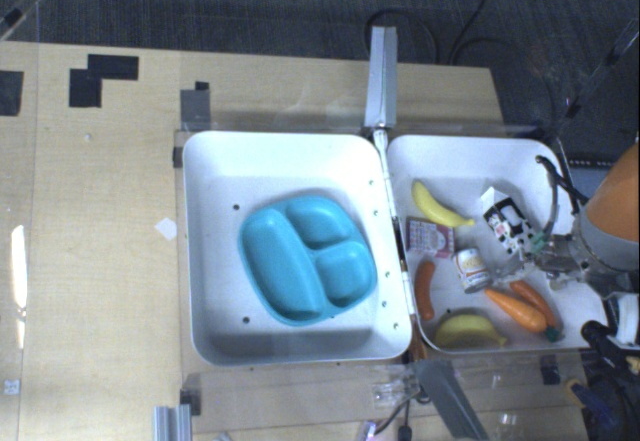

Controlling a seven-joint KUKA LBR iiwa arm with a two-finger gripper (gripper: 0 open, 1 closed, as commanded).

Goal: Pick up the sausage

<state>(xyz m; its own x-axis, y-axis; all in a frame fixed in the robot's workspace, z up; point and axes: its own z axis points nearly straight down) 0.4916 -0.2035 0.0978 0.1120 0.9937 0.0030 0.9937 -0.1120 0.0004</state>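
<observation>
The sausage (425, 289) is a short reddish-brown link lying lengthwise against the left wall of the right bin (520, 151), near its front. Nothing covers it. My gripper (540, 253) reaches in from the right edge and hangs low over the right side of that bin, just above two orange carrots (522, 307). It is well to the right of the sausage, with a small can (471, 269) between them. Nothing shows between its fingers.
The right bin also holds a yellow banana (440, 206) at the back, a second yellow fruit (470, 329) at the front, a pink-and-white card (430, 236) and a white packet (502, 214). A blue divided plate (305, 259) lies in the left bin (215, 229).
</observation>
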